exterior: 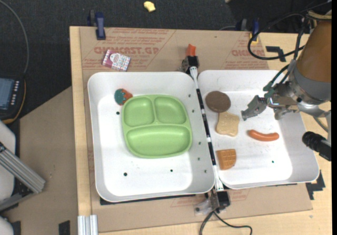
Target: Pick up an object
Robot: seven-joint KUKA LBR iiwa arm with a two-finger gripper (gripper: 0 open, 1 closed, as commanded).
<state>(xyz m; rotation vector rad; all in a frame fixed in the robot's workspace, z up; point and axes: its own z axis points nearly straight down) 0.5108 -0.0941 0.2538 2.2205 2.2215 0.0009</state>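
Sausage (263, 135): in the right bin (295, 173), toward 3 o'clock of its floor; long axis runs 9 to 3 o'clock, the 3 o'clock end tipped slightly up-frame.
Bread slice (228, 124): near the bin's 9 o'clock side, long axis roughly 12 to 6.
Brown disc (217, 101): touching the bread at its 11 o'clock.
Waffle piece (226, 158): at 6 o'clock of the bread, apart from it.
Pincer (267, 107): above the right bin, at 12 o'clock of the sausage; fingers spread wide, one reaching toward 8 o'clock, the other toward 5; nothing between them.
Arm (318, 65): cut off at the frame's 3 o'clock edge.
Left bin (102, 123): holds a green divided plate (156, 125); a small red-and-teal thing (123, 96) at its 10 o'clock, too small to identify.
Bench (84, 70): small pink packet (116, 60) at 11 o'clock.
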